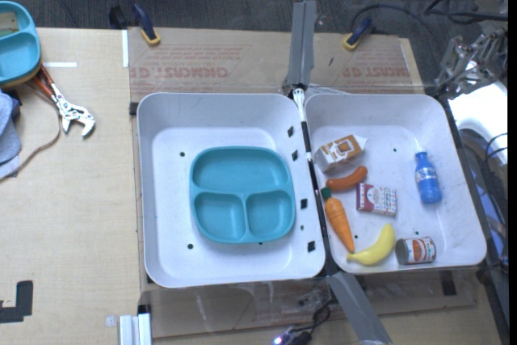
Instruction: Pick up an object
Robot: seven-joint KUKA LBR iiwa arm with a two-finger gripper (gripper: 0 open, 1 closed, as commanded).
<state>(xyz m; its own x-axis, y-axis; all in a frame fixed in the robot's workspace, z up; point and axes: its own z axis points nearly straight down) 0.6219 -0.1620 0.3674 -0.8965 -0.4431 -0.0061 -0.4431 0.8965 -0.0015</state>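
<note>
The right bin (pixel 452 133) holds several small objects. A brown and white carton (pixel 341 151) lies at its upper left, with a red sausage (pixel 347 178) just below it. Beside those are a red and white box (pixel 377 199) and a blue bottle (pixel 427 178). Along the near side lie a carrot (pixel 338 222), a banana (pixel 373 246) and a can (pixel 415 250) on its side. My gripper (pixel 464 65) is a metal shape outside the bin's far right corner, well above and apart from every object.
The left bin (pixel 157 174) holds a teal divided tray (pixel 242 194). On the wooden bench to the left lie a wrench (pixel 73 115), a teal container (pixel 16 40) and grey cloth (pixel 8 133). Clamps and cables sit behind the bins.
</note>
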